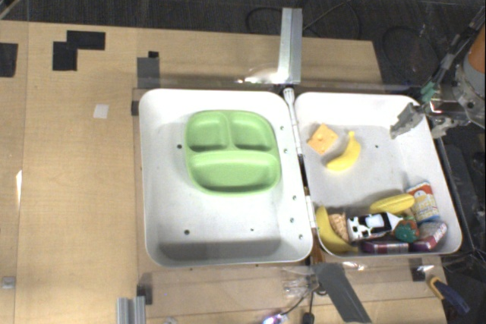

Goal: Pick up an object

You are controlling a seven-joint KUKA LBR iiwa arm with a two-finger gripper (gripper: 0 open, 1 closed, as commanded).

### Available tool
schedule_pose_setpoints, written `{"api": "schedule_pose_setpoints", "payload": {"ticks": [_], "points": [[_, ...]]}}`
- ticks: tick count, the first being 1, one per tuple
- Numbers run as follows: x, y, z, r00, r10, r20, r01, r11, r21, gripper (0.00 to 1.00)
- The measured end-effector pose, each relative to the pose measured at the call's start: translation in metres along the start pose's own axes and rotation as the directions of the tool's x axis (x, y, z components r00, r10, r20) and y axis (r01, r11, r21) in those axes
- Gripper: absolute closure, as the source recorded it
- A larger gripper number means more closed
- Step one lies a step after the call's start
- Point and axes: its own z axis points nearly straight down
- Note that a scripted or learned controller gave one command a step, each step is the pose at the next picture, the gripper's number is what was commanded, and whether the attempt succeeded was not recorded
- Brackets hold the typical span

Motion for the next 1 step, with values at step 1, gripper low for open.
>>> {"api": "schedule_pose_setpoints", "payload": {"ticks": [1], "points": [[0.0243,-0.0004,0.0184,0.937,-0.349,0.001,0.349,0.937,-0.003,0.00]]}}
